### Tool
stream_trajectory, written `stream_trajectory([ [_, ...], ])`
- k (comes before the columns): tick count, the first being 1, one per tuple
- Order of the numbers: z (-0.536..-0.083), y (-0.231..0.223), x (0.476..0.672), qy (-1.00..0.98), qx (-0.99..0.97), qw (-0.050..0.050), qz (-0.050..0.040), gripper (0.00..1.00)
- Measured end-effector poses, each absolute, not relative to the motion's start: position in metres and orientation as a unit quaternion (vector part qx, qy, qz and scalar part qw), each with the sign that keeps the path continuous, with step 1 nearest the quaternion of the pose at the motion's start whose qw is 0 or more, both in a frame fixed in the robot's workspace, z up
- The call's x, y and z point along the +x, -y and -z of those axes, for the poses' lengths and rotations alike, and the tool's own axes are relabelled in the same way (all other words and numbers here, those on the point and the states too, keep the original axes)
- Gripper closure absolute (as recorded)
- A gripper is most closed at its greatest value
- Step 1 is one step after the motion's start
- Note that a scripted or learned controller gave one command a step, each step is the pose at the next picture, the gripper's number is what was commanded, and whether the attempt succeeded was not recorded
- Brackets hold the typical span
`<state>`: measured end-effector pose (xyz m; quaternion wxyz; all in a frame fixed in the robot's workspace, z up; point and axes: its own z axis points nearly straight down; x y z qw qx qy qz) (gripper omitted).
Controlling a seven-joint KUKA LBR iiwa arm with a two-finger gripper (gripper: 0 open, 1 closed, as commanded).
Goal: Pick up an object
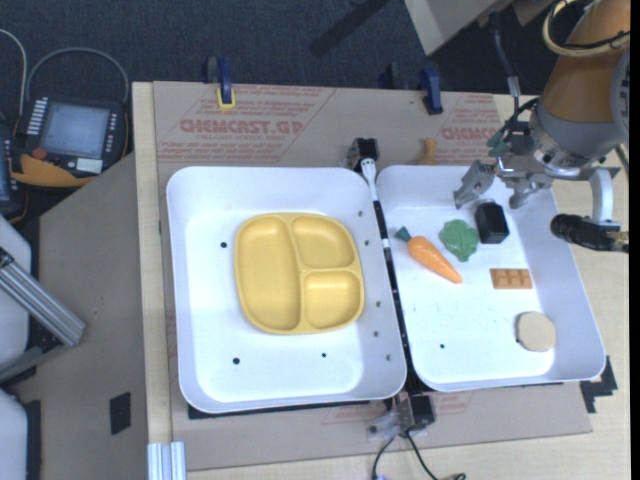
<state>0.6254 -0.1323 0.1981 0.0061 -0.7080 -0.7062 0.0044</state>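
Fingers (495,185) spread above the black block (491,222) at the right bin's (560,363) 1 o'clock (green piece (460,239) just beside) may straddle both and slip off.

Right bin (570,298), five loose items on my side. Toy carrot (434,256): orange with a green stub at the upper-left end, lying flat, slanted down toward the right. Green leafy piece (460,239), maybe lettuce or broccoli, hard to call at this size; it lies flat just beside the carrot's upper right, possibly touching it. Small black block (491,222) right next to the green piece, nearer the bin's back. Flat orange-brown cracker (511,279), rectangular and scored, lying apart below the block. Pale tan round piece (536,331), cookie-like, flat, nearest the bin's front right corner.
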Motion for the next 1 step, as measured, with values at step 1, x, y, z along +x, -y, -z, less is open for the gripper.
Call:
stream_trajectory([
  [1, -0.2062, 0.132, 0.6286, 0.707, -0.707, 0.0, -0.0002, 0.0],
])
